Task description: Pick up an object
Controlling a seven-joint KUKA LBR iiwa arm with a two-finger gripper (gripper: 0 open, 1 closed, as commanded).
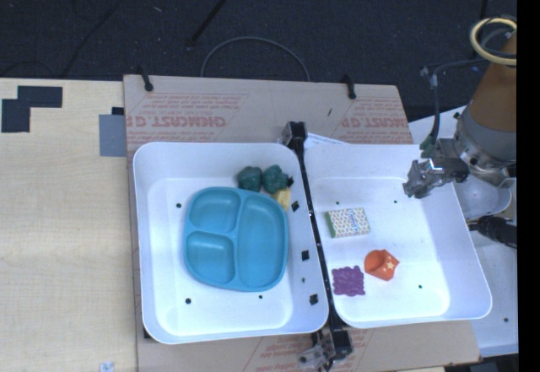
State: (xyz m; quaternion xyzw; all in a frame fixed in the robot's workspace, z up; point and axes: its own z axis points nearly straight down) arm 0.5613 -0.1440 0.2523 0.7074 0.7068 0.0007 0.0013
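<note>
Your claw (419,179) hangs over the right bin's (472,277) far edge; its grip state cannot be told. Below it lie a patterned block (348,222), an orange toy (381,265) and a purple piece (348,281).

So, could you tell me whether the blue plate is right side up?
Right side up: the blue plate shows its three compartments facing upward in the left bin.

Glossy white plastic bins (160,193), smooth blue plastic plate (236,237), matt brown cardboard (253,113) beneath.

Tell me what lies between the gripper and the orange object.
In the camera view, only bare white bin floor lies between the gripper and the orange object; the patterned block sits off to the left of that line.
</note>
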